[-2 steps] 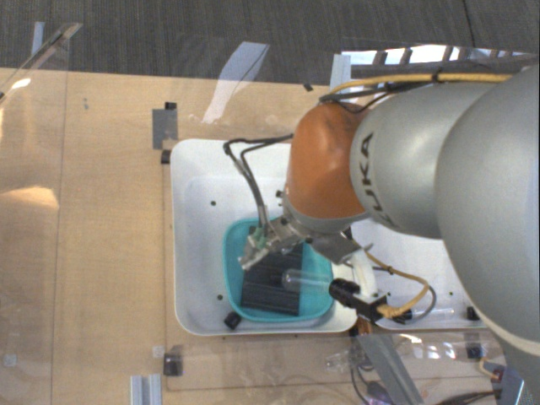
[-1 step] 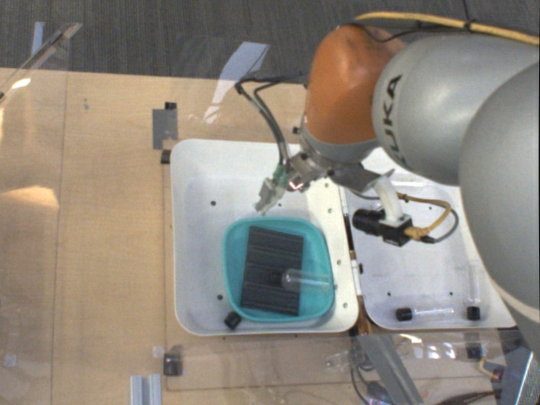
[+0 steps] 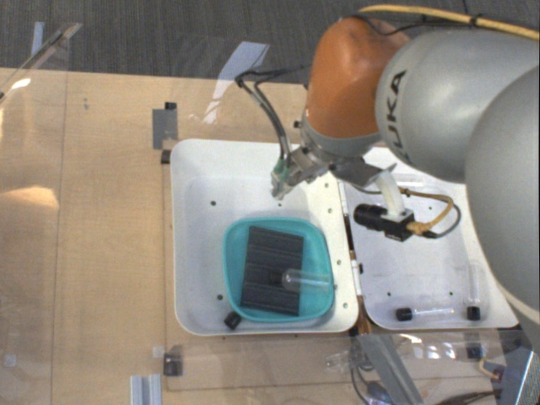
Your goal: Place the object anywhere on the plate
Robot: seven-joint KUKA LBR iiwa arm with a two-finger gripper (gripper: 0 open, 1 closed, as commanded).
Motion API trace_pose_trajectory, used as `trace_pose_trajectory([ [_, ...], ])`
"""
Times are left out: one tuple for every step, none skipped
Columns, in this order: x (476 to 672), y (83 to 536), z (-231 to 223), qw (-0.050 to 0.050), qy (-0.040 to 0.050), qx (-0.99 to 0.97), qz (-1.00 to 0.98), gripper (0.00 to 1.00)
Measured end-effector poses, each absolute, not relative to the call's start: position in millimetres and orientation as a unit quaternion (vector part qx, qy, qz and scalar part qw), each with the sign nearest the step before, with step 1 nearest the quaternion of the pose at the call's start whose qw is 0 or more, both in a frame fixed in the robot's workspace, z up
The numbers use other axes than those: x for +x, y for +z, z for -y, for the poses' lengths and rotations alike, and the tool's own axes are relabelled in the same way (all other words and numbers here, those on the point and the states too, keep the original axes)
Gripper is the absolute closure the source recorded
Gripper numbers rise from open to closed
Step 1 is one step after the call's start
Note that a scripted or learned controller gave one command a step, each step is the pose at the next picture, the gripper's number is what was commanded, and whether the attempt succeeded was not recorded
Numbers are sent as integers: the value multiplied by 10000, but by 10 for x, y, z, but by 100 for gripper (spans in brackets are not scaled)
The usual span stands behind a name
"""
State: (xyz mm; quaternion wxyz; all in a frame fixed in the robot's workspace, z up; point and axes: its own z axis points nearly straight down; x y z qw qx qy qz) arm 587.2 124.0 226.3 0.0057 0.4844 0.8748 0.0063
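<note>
Two white bins sit side by side on the counter (image 3: 84,251). The grey arm (image 3: 456,99) reaches in from the right over the far edge of the left bin (image 3: 190,251). Its hand (image 3: 283,182) hangs above that bin's far right part, just beyond the plate; how far it is open I cannot tell. The teal plate (image 3: 234,241) lies near the bin's front. On it rests a dark ribbed block (image 3: 266,264), with a clear tube (image 3: 308,279) across its right side.
</note>
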Motion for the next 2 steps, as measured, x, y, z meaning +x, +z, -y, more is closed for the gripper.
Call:
trace_pose_trajectory([
  [5949,2709,-1322,44,30,3841,-9233,100],
  [6104,3261,-1651,48,40,3997,-9166,100],
])
